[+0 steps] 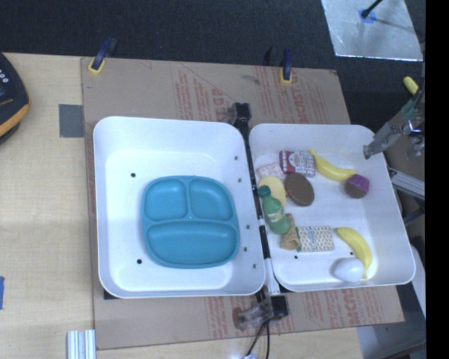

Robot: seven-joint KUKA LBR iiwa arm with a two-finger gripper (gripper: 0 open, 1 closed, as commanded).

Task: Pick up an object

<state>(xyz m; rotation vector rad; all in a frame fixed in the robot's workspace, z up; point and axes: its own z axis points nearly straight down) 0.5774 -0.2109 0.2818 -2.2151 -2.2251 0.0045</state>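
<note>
Two white bins sit side by side in mid-frame: the left bin [112,200] carries a blue divided tray [188,221], and the right bin [393,223] carries all the loose items. The gripper [374,149] is at the right edge of the frame, over the upper right rim of that bin, well apart from every object; its tip is a thin grey shape and I cannot tell whether it is spread or closed, and nothing shows in it. Candidates for the pick are crowded. A green bottle [273,209] lies against the divider between the bins, touching a pale yellow item and, lower down, a patterned packet [315,238]. A small carton [296,162] sits just beside a brown oval piece [300,189] and one banana [329,168], whose end meets a purple ball [357,185]. A second banana [357,247] lies at lower right with a white egg-like object [350,270] touching it. My worry is the crowding (most things touch a neighbour): a descent into the cluster could catch two items or push one away. The bottle beside the wall leaves little room on that side, and the round ball or egg would likely roll off a poor grip.
</note>
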